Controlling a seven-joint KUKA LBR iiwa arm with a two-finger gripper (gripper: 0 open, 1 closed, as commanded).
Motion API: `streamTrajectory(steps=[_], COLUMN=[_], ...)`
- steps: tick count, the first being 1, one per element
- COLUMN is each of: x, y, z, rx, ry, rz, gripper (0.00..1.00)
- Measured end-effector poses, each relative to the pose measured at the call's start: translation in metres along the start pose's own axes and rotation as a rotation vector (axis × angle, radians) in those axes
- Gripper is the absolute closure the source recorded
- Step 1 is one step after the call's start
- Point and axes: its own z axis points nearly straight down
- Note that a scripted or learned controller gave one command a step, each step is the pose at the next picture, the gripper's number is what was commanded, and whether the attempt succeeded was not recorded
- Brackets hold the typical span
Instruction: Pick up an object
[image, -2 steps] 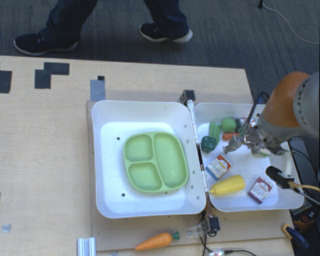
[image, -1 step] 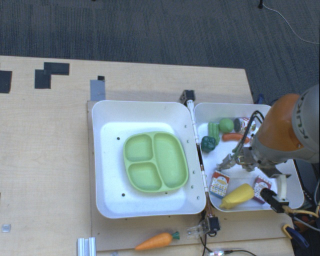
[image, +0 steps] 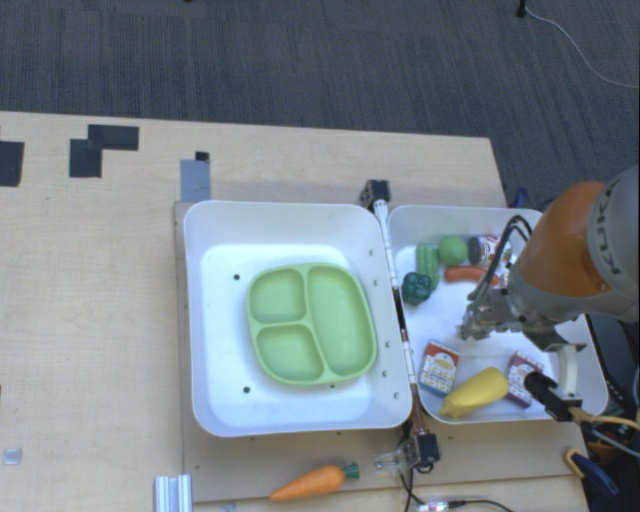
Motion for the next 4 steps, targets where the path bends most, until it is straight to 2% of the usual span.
streamTrajectory(steps=[1, 2, 3, 4], x=[-0.07, -0.069, -0.069, -0.069], y=[-0.016, -0.015, -0.014, -0.014], z=[-0.002, -0.002, -0.012, -0.012], rx=[0.012, 0.012, 0.008, 0.009], ry=[0.001, 0.002, 0.002, 0.002], rz=[0.001, 0.0, -0.001, -0.001], gripper=[1.0, 0.0, 1.0, 0.0])
